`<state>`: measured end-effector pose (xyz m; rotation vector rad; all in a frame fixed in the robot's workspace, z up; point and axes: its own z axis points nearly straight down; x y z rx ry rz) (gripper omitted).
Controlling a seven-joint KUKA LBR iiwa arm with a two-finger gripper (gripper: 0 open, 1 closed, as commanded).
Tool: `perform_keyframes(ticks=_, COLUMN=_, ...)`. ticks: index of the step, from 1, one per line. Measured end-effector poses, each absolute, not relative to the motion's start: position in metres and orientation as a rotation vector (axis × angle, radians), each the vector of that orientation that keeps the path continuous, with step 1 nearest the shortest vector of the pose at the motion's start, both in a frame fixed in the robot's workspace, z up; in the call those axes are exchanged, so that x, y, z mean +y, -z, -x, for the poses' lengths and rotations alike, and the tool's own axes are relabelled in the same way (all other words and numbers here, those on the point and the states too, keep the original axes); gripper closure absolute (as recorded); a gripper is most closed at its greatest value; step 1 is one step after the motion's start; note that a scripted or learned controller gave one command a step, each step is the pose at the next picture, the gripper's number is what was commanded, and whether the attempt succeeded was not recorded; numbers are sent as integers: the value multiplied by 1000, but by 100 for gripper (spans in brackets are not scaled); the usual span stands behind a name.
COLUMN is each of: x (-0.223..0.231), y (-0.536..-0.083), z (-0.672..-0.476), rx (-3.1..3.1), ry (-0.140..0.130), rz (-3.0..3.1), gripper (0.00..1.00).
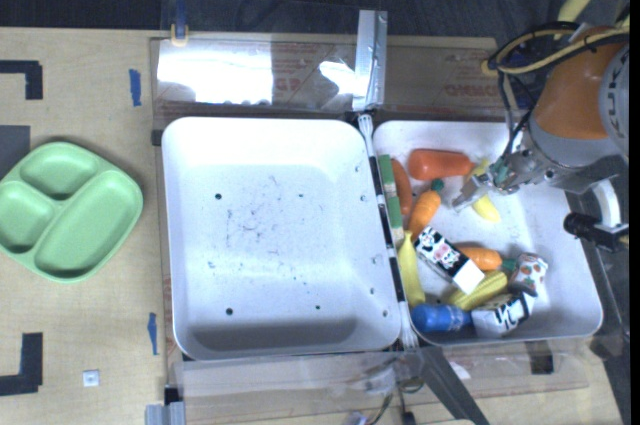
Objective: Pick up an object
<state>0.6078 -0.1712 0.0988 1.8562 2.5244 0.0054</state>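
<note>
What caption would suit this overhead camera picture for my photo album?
A robot arm lowers its pincer into the right bin of toy food, beside a green plate.

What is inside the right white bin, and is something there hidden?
The right bin holds toy food: an orange carrot, a yellow banana, a black-and-white cow-pattern block and a blue piece. The gripper covers part of a small yellow piece.

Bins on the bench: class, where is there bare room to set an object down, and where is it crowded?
The left bin offers open white floor from wall to wall. In the right bin, toys crowd the divider side and near edge; bare floor lies on its far-right side, beside the gripper. The green tray has bare compartments.
</note>
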Motion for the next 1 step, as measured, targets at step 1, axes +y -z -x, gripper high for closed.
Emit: perform_keyframes(ticks=1, x=-172, y=-109, z=-609, rx=2520, ry=-8, rz=-1856, gripper=100)
